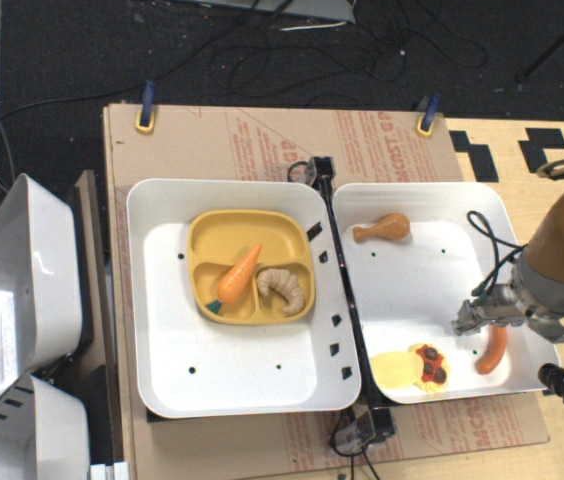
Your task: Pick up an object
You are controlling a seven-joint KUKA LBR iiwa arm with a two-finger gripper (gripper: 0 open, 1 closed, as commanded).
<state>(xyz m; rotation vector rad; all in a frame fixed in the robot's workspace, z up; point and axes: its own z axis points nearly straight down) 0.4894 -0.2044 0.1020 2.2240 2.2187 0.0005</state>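
Observation:
In the right bin point(432, 238) lie a brown chicken drumstick point(384, 230) at the back, an orange-red sausage point(492, 350) at the front right, and a pale yellow slice with red topping point(414, 367) at the front. My gripper point(474, 319) hangs low over the right bin's right side, just above and left of the sausage's upper end. Nothing is visibly held in it. The left bin point(162, 298) holds a yellow divided plate point(208, 232) with an orange carrot point(239, 273) and a pale curled shrimp point(282, 288) on it.
The grey and orange arm point(562, 258) comes in over the right bin's right wall, with a black cable point(492, 238) looping off it. A black divider point(337, 268) runs between the bins. White containers point(17, 278) stand left of the bench.

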